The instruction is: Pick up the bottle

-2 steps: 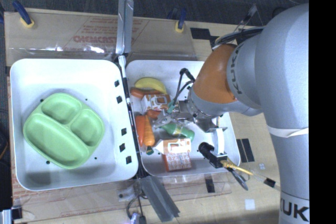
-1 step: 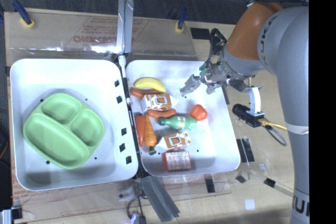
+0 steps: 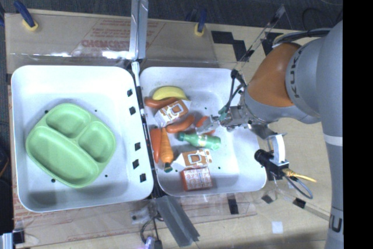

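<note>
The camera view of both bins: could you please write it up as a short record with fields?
left bin: holds a green divided plate
right bin: holds the toy food and the bottle
bottle: green, lying on its side near the bin's middle
around the bottle: banana, carrot, small cartons
gripper: low over the right bin, just right of the bottle
bottle held: no, it lies in the bin
</note>
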Available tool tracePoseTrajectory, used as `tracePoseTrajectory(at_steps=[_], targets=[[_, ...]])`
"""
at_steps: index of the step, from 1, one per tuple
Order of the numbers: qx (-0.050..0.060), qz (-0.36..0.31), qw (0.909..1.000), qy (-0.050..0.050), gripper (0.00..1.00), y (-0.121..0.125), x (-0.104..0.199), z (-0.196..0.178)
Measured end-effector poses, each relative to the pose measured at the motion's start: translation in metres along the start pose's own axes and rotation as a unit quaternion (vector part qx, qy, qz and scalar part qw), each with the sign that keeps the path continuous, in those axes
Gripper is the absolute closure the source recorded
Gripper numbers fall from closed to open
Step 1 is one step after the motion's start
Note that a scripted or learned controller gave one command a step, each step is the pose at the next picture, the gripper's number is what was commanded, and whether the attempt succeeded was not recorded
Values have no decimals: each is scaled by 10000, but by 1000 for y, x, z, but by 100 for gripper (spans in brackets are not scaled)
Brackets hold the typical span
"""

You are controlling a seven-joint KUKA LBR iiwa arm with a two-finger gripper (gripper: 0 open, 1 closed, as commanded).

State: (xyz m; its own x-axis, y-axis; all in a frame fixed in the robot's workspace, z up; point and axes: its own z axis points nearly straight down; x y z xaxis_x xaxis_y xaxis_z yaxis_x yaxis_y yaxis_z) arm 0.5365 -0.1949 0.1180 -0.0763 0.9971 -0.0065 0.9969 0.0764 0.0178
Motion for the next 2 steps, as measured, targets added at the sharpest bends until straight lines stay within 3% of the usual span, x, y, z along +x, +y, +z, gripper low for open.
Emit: tracePoseTrajectory(at_steps=[1,2], targets=[[102,585,9982,33,0,-34,46,25],[105,563,9984,30,100,-33,46,16]])
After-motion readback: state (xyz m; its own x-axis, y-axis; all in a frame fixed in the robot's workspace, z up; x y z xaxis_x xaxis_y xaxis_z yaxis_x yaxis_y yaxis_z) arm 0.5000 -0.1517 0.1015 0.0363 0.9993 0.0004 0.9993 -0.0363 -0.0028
